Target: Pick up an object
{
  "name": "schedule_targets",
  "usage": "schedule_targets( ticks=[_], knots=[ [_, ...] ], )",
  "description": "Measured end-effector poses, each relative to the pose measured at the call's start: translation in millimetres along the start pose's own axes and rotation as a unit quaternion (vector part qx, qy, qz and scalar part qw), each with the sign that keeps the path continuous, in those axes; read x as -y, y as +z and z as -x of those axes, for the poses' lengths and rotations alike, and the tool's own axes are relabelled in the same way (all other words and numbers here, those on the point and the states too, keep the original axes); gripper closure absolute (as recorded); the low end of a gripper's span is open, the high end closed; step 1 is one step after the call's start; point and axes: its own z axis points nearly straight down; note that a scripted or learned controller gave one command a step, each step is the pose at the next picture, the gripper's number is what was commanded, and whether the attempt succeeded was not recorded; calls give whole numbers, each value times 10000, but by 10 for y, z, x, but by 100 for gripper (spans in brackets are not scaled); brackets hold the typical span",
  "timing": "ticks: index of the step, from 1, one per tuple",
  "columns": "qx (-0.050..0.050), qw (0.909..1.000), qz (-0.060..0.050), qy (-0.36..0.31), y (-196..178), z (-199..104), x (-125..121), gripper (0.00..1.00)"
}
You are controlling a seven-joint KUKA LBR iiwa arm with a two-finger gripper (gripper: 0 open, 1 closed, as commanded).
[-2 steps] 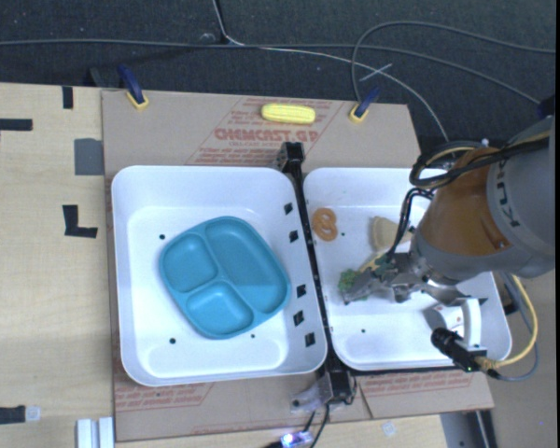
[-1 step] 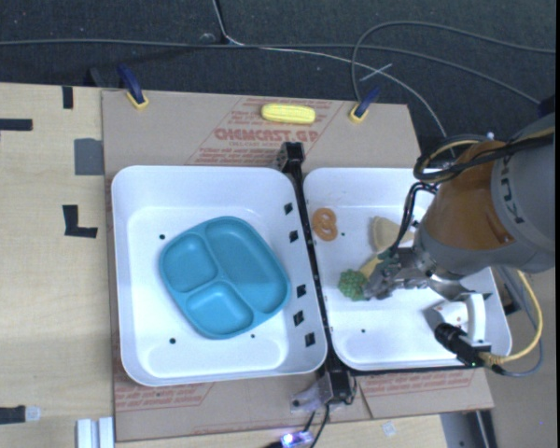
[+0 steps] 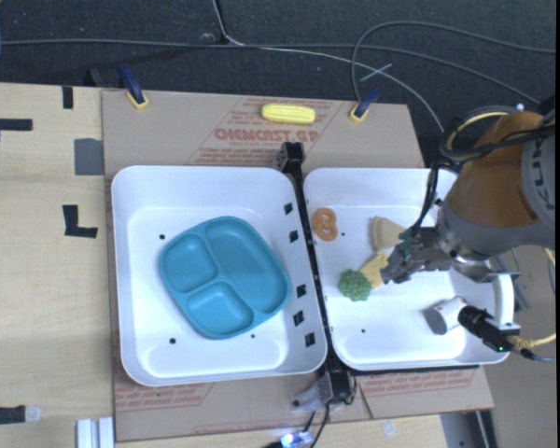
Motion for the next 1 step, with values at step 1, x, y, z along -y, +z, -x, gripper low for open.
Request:
schedule_targets(
  ticks=[1],
  knots=[
    [-2,10000,-10,-1,-220,0,-7,100]
  ],
)
